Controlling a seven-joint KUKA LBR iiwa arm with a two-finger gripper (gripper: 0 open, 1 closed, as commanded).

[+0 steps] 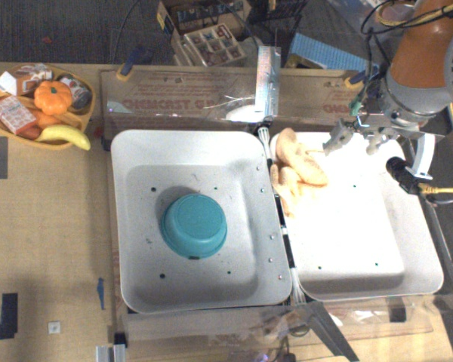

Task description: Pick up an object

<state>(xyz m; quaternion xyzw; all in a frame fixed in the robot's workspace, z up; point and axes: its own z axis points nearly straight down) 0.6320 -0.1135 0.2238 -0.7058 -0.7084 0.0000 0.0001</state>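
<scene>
Bins sit side by side on the bench. The left bin [128,164] has a teal bowl [195,225] upside down in its middle. The right bin [408,270] has a pale, lumpy thing [298,168] at its far left corner, pressed close to the wall between the bins. It looks soft and tan, like a bunch of small bread rolls stuck together, though what it really is I cannot say.

The gripper [355,138] hangs over the far edge of the right bin, just to the right of the lumpy thing. Its two fingers look spread apart, with nothing between them.

To do this step well, I think the arm should slide left until the fingers are right over the fat middle of the lump, then go straight down. It should stay off the bin wall, because the lump sits so near it. A slow squeeze seems best, since the lump may be squashy and slip out.
</scene>
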